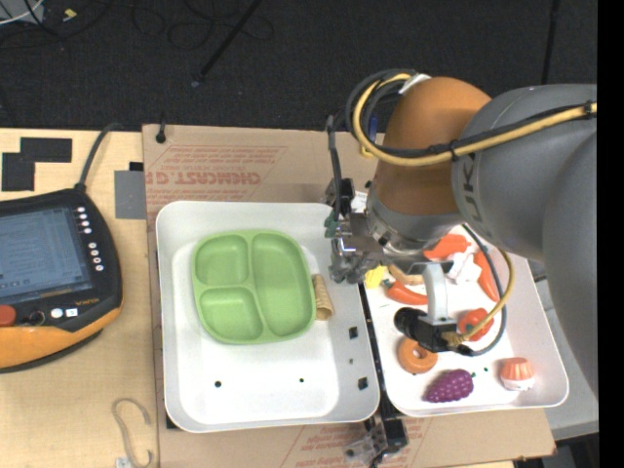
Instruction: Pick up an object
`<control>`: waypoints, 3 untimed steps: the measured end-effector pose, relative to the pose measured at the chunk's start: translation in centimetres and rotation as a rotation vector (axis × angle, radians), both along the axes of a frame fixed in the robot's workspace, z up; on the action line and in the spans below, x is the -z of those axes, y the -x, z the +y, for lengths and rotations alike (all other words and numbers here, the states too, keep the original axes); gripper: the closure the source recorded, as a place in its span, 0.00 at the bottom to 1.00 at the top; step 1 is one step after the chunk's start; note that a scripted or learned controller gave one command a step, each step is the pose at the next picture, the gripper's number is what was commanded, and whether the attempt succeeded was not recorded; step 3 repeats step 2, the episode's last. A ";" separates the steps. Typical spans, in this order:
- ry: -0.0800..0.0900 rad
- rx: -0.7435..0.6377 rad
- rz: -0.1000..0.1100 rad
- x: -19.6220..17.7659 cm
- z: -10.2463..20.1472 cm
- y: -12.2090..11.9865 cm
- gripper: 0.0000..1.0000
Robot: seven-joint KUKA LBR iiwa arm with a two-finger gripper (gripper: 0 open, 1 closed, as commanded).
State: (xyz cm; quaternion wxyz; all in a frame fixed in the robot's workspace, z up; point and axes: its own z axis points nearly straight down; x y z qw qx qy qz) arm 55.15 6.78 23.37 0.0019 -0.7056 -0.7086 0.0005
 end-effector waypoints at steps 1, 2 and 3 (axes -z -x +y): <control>0.002 0.002 0.004 1.6 3.7 2.1 1.00; 0.002 0.006 -0.001 -0.3 3.2 1.7 1.00; 0.002 0.006 -0.001 -0.3 3.2 1.7 1.00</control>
